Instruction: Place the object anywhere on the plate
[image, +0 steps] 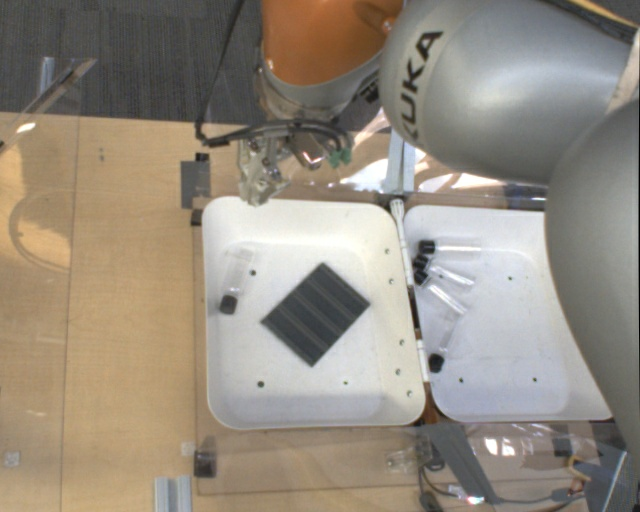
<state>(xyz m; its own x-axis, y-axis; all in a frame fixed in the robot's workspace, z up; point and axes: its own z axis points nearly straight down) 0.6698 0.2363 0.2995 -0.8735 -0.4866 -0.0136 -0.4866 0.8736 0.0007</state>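
Observation:
A dark ribbed square plate (316, 312) lies turned like a diamond in the middle of the left bin (300, 405). A clear tube with a black cap (234, 283) lies left of the plate, on the bin floor near the left wall, apart from the plate. My gripper (260, 182) hangs over the far left corner of that bin, well above and behind the tube. Its tip is small and cluttered with cables, and I see nothing clearly held in it.
The right bin (500, 400) holds several clear tubes with black caps (436, 275) along its left side. The big grey arm (520, 90) covers the upper right and the right bin's right edge. Bare wooden bench (100, 300) lies left of the bins.

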